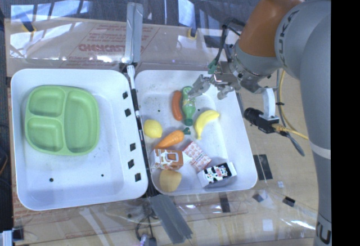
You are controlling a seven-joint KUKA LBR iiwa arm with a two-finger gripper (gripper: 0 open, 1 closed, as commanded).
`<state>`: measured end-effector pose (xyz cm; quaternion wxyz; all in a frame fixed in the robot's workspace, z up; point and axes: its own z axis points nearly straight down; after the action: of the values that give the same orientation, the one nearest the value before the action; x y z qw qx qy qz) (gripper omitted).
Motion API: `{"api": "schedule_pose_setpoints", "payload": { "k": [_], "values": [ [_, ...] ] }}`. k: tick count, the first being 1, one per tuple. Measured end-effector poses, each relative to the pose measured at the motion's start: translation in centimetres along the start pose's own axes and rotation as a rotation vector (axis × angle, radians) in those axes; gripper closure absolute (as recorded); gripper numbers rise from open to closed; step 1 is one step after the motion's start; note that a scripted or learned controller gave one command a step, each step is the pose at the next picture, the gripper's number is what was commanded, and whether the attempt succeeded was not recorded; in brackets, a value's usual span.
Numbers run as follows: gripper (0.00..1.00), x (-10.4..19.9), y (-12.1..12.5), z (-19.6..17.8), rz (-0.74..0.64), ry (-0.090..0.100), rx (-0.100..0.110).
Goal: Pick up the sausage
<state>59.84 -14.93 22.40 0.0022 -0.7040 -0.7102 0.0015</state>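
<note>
There, over the upper part of the right bin (243,143), the pincer (211,86) hung with its two fingers spread apart and nothing between them. One finger reached down-left toward the green vegetable (188,106), the other ended near the bin's far rim. The sausage (177,104) lay just left of that green piece, on the bin floor, clear of the fingers. Its long axis ran nearly up and down the view, one end toward the far rim and the other toward the carrot (170,139) below it.

A banana (205,121) curved just right of the green piece, and a lemon (152,128) sat left of the carrot. Toward the near edge lay three small cartons (196,155) and a potato (170,180).

The left bin (73,183) held a green divided plate (62,120). Both bins sat side by side on the bench (236,217), with clear plastic sheeting (101,42) behind them and grey carpet beyond. The grey arm (315,70) with its orange band came in from the right.
</note>
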Motion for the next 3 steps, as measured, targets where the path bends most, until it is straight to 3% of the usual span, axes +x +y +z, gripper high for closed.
{"api": "schedule_pose_setpoints", "payload": {
  "k": [1, 2, 3],
  "values": [
    [0.0, -0.1, 4.7, 10.8, -0.321, -0.011, -0.017],
    [0.0, 3.9, 6.0, 12.8, -0.543, -0.005, -0.008],
    [1.0, 3.8, 6.1, 11.7, -0.545, -0.006, -0.009]
  ]
}}
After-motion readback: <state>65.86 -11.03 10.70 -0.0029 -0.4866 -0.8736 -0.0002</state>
